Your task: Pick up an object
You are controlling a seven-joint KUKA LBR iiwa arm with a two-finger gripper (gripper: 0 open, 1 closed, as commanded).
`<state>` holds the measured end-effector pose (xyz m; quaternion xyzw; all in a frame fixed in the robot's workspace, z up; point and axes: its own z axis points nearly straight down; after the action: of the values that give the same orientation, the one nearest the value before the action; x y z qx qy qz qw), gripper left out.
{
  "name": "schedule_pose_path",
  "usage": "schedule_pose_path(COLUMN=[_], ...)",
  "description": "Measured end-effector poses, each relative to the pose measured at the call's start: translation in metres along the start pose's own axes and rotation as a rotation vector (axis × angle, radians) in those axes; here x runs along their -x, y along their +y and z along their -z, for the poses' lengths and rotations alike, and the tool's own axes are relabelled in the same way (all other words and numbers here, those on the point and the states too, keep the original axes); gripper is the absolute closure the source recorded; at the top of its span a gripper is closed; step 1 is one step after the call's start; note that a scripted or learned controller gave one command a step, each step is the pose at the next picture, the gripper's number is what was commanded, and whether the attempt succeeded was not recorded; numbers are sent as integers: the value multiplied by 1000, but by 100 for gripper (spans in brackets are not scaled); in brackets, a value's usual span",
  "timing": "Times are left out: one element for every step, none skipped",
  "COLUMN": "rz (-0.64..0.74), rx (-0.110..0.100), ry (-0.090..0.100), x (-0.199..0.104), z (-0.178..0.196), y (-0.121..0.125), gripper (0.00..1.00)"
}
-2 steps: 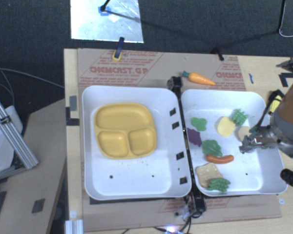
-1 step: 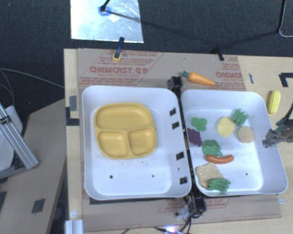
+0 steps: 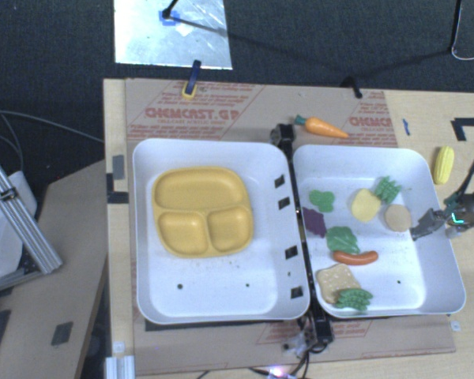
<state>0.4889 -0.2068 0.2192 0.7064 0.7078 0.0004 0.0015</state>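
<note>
Whether the jaws stand open or closed we cannot tell; the gripper [image 3: 424, 225] is small and dark at the right rim of the right bin [image 3: 438, 290], and we see nothing between its tips.

Going left to right, we find the left bin [image 3: 146, 290] holding a yellow divided plate [image 3: 201, 210] with three compartments, set toward the bin's upper middle. On the cardboard above this bin lies a small blue and yellow clip [image 3: 192, 80]. Between the two bins, at their top edge, a carrot [image 3: 322, 126] rests on the cardboard outside both.

In the right bin we see a purple piece [image 3: 314, 223] near the left wall, with a green leafy piece [image 3: 321, 200] just above it. Near the middle lies a green broccoli piece [image 3: 342, 238], touching a red sausage [image 3: 355, 257] just below it. At the bottom, a slice of toast [image 3: 336, 278] sits with another green piece [image 3: 353, 297] on its lower edge. Further right are a yellow lump [image 3: 365, 205], a green sprig [image 3: 387, 188] and a tan round piece [image 3: 397, 217]; the gripper's tip is just beside this tan piece.

Outside the bin, at upper right, a corn cob [image 3: 443, 165] lies on the bench.
</note>
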Motion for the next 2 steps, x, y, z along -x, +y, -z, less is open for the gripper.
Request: schedule_pose_path(rz=[4, 4], rx=[-4, -4], ry=[2, 5], x=[-2, -75], z=[-84, -130], y=[41, -3], gripper=[0, 0])
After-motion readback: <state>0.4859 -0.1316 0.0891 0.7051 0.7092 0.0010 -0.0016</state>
